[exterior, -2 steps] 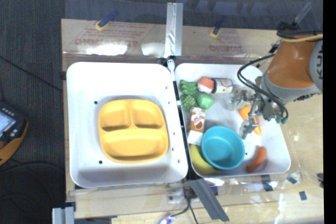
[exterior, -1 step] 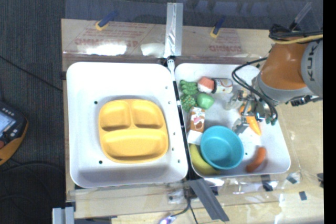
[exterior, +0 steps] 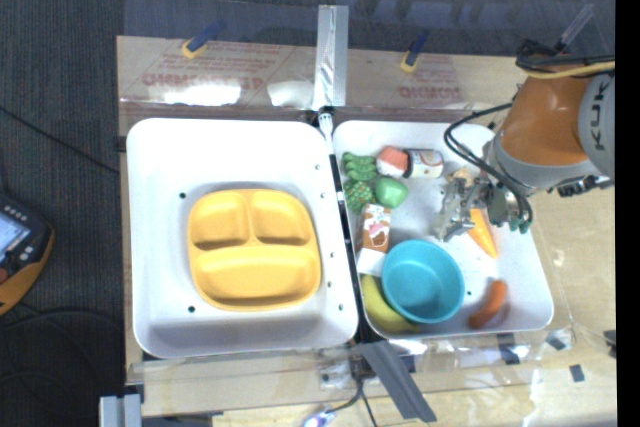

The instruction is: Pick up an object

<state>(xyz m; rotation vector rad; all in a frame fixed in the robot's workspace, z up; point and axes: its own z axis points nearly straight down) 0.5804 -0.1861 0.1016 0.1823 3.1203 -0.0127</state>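
Since the gripper [exterior: 458, 215] hangs low inside the right bin [exterior: 530, 300], just beside a slim orange carrot-like piece [exterior: 483, 233], the step in hand looks like closing in on that piece, though which object is meant is a judgement. To do it well, the arm should come straight down with the piece lying across the gap, clear of the blue bowl [exterior: 423, 281] just below it in the view and of the bin wall to the right. Whether the gripper stands open or closed I cannot tell, as the metal parts blur together; nothing is plainly held. The carrot piece is narrow, tapered and bright orange, lying at a slant on the white floor between the gripper and the right wall. It looks small and smooth, so it may slip or roll if pinched off-centre. A darker orange-red piece [exterior: 487, 305] lies near the bin's lower right corner, and the left bin [exterior: 160, 315] holds a yellow divided tray [exterior: 255, 250].
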